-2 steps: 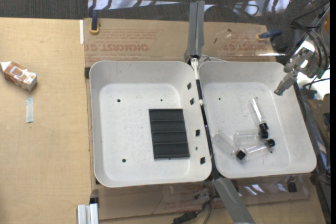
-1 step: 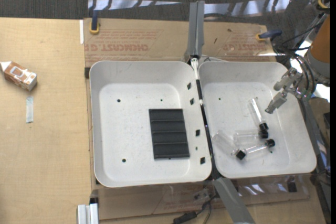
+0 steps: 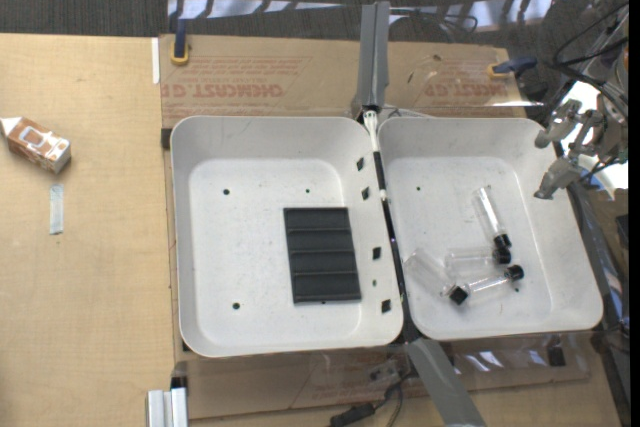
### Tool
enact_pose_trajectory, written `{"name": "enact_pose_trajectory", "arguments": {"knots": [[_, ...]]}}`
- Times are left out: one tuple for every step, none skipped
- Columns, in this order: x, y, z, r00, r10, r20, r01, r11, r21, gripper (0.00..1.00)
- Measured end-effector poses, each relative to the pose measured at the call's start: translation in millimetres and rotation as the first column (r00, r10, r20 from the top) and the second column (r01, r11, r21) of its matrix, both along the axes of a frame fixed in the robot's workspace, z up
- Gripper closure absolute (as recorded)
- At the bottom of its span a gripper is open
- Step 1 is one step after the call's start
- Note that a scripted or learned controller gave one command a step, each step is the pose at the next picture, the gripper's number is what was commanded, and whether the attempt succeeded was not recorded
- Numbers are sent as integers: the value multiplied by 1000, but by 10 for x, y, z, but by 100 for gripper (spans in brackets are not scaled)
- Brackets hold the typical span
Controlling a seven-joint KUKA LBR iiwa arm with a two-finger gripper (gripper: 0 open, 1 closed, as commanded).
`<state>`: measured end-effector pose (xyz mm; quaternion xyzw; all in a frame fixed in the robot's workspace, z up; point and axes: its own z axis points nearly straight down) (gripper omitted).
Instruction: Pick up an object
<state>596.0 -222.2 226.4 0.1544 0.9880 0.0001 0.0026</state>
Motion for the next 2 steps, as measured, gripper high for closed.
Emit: {"name": "enact_pose_trajectory", "arguments": {"knots": [[146,-3,-868,998,65,-2,-65,998,1,0],[65,3,485,938,346,1,-346,938,-1,0]]}}
